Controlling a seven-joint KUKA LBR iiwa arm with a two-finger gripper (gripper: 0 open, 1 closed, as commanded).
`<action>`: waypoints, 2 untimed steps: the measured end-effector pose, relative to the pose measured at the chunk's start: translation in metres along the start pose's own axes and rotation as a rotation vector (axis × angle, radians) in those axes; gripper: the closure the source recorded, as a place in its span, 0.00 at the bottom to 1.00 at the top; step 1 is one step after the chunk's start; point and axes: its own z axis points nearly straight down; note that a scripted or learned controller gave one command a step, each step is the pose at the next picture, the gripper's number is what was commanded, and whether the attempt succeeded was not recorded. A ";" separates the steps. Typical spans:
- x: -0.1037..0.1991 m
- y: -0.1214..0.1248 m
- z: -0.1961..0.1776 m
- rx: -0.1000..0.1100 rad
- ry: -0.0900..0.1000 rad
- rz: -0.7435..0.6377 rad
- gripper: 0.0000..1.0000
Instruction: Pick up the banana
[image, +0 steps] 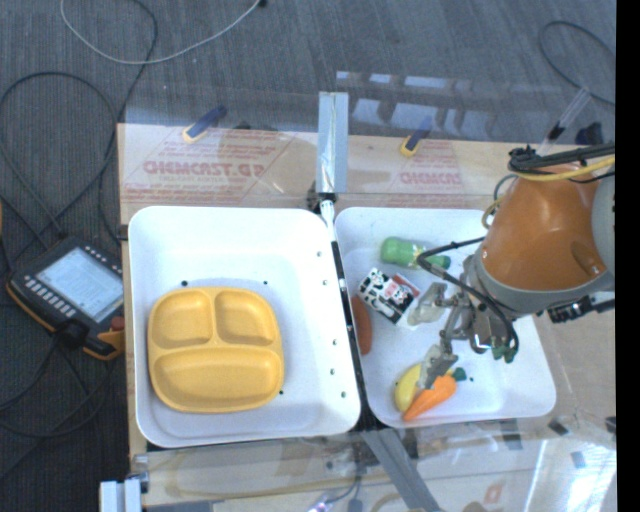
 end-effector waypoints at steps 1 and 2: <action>0.000 -0.008 0.094 -0.001 -0.014 0.034 0.00; -0.017 -0.065 0.021 0.003 -0.002 -0.001 0.00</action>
